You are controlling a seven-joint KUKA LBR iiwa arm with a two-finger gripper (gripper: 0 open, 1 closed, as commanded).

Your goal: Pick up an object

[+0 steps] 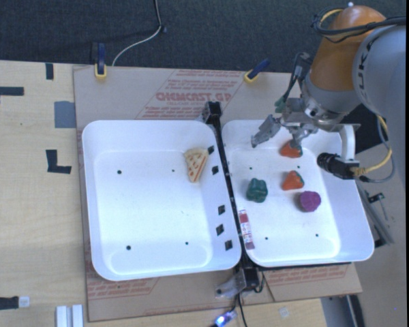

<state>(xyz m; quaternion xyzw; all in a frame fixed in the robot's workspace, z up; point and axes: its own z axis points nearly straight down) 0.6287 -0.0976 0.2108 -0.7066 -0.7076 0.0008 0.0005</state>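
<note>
Up close, the gripper (281,135) hangs over the back of the right bin (327,247), its two fingers spread apart with nothing between them. One finger (262,132) angles out toward the divider; the other points down just beside an orange-red piece (290,150), which lies on the bin floor under the wrist. Whether that finger touches the piece, I cannot tell from here.

Same bin, nearer the front: a second orange piece (293,180), a green lump (257,190) to its left, a purple lump (309,200) to its right. The three sit near one another, apart, none touching. All lie loose on the white floor.

Above the gripper, the arm's orange band (342,43) and grey housing (388,63) come in from the right. A black cylinder (334,165) with a yellow cable sticks out by the bin's right rim.

Left bin (123,251): one tan wedge (196,163), waffle-patterned, lying close to the right wall, near the divider.

Both bins rest on a cardboard sheet (184,94) with red print, clamped at the back by two clips, one yellow-and-blue (99,63), one blue (258,70). The sheet lies on a pale wooden bench (27,203) marked with dark tape pieces.
</note>
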